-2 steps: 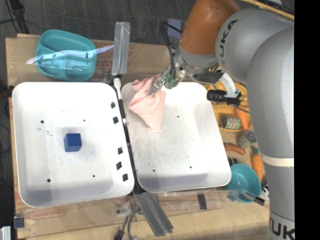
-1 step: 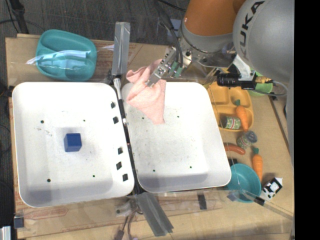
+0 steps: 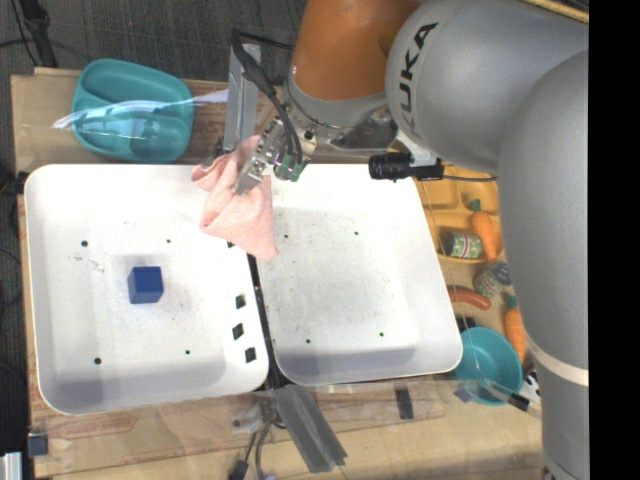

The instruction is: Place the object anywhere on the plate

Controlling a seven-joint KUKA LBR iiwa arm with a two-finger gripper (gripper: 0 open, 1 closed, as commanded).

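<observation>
Pink cloth [image 3: 240, 213] is hanging from the gripper [image 3: 252, 175], pinched between its fingers, its long axis drooping down-right over the bins' divider [image 3: 256, 298].

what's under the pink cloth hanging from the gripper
The cloth hangs between the gripper fingers over the seam between the two bins. Bare white bin floor shows around it; whatever lies directly beneath is covered.

Gripper [image 3: 262, 164] fingertips are buried in the pink cloth [image 3: 240, 208]; their spacing cannot be determined. Arm [image 3: 480, 78] behind it is cut off at the top edge.
</observation>
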